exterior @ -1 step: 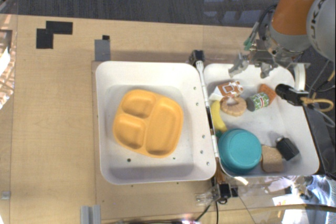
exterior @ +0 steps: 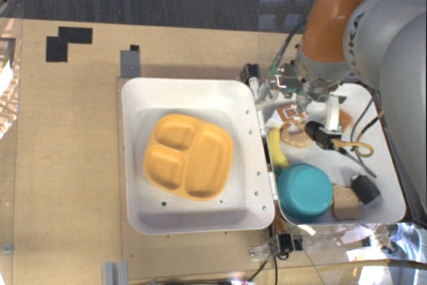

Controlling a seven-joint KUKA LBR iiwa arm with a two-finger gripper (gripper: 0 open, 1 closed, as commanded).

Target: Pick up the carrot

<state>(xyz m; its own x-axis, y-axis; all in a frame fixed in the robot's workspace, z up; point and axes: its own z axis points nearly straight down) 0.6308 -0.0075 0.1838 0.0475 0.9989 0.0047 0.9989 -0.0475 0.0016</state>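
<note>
Grey two-finger gripper (exterior: 301, 103), grip state not discernible, hangs over right white bin (exterior: 387, 203); orange carrot (exterior: 344, 120) just right of it, partly hidden; approach step, next needs descent onto carrot.

You see a divided plate (exterior: 189, 155) in the left bin (exterior: 133, 143), a bowl (exterior: 305, 193), banana (exterior: 276, 147) and arm (exterior: 353, 23) over the right bin (exterior: 390, 203).

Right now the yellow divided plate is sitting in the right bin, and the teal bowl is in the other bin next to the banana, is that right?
Not quite. The camera view shows the yellow divided plate in the left bin, not the right one. The rest holds: the teal bowl is in the other bin, next to the banana.
</note>
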